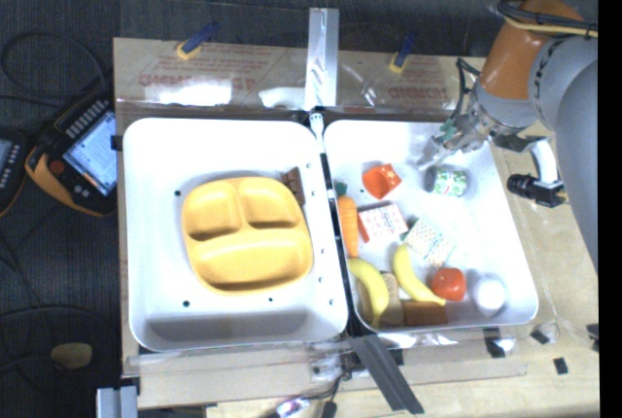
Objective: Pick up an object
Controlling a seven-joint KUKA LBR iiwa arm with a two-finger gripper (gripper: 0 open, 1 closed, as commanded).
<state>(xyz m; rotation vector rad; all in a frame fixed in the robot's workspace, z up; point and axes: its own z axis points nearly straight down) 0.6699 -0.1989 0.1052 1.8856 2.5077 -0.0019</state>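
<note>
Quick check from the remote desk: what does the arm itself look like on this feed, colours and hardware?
A thick grey arm with a rounded orange band above the wrist. Below it sits a small metallic gripper with thin silvery parts, and dark cabling runs beside the orange section.

**Robot arm over two white bins of toy food**

Seen from above, two shallow white bins sit side by side on a bench. The left bin (146, 212) holds a yellow divided tray (248, 231). The right bin (505, 222) holds a red pepper (381, 179), a carrot (347, 224), a red and white carton (382, 221), two bananas (370, 285), a tomato (448, 283), a white ball (488, 292) and a green and white packet (449, 181). The gripper (439, 150) hangs over the right bin's far corner, just beside the packet. A handheld controller (83, 154) lies left of the bench.
</note>
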